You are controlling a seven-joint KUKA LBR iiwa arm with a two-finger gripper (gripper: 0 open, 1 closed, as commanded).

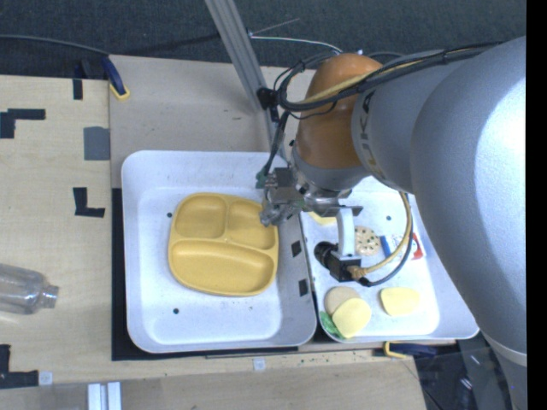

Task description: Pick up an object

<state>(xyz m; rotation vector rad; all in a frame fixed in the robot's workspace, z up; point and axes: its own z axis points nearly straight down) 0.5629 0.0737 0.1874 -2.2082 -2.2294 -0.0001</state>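
A yellow divided plate (220, 246) lies in the left white bin (149, 314). My gripper (278, 205) hangs low over the wall between the two bins, at the plate's upper right rim, under the big grey and orange wrist (342, 131). In the right bin (444, 310) lie a speckled cookie (367, 241), a pale yellow wedge (399, 301), and a yellow-green round piece (352, 317) next to a beige one (338, 297). Much of the right bin is hidden by the arm.
A clear plastic bottle (24, 289) lies on the wooden bench at the far left, outside the bins. A slanted metal rail (232, 32) rises behind the left bin. Black and yellow cables (389, 263) loop down from the wrist over the right bin.
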